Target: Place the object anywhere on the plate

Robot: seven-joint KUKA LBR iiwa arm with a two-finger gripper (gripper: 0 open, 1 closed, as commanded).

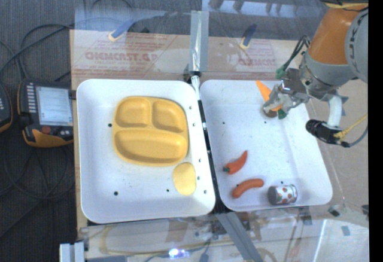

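My hand (276, 106) hangs over the far corner of the right bin (311, 153), right down at the carrot (264, 90), a small orange piece with a bit of green showing at my fingertips. From above, the hand covers the near end of it, and I cannot tell whether it is spread or closed, or whether the carrot is actually caught in it.

The carrot looks like a toy of moulded plastic. I judge it light, stiff and rather slick, tapering to a point. A taper like that tends to squirt out of a pinch, so I would take it across the thicker end near the green top, closing square to its length and not along it. It lies close to the bin's far wall, which leaves little room on that side.

The plate (151, 130) sits in the left bin (96, 183), a yellow tray with three compartments, well apart from the carrot across the ridge where the bins meet. Any compartment will do, and the walls should keep a rolling thing in.

Nearer me in the right bin lie a red chilli (236, 162), a sausage (248, 186) and a small can (282, 194) on its side.
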